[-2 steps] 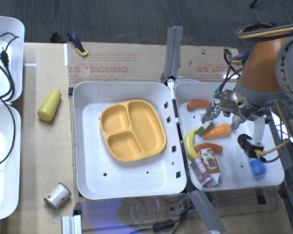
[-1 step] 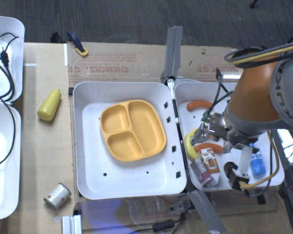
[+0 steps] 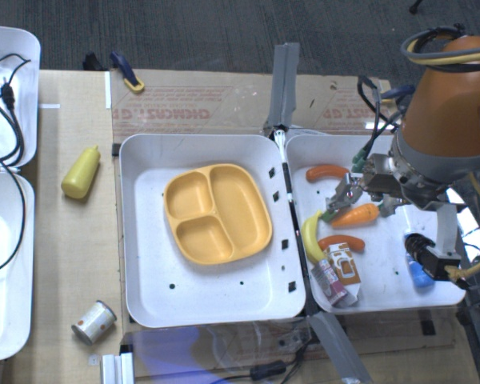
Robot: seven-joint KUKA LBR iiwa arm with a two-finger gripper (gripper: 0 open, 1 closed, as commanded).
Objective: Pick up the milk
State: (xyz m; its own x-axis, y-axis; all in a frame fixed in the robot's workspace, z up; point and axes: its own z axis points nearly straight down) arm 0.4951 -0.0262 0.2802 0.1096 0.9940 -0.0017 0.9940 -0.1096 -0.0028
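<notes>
In the right bin (image 3: 384, 290), the milk (image 3: 346, 267) lay near the front wall, a small carton wedged between the banana (image 3: 311, 238) and a crumpled packet (image 3: 333, 285), with a sausage (image 3: 341, 242) touching its top edge. My gripper (image 3: 342, 198) hovered further back, over the carrot (image 3: 354, 215); I couldn't tell how wide it stood. I judged the main risk to be crowding: coming down there, I'd likely catch the carrot, and at the carton a finger could land on the sausage or packet. I counted two sausages, one carrot, one banana, one milk, one packet, and one yellow tray (image 3: 217, 212) in the left bin (image 3: 144, 294).
</notes>
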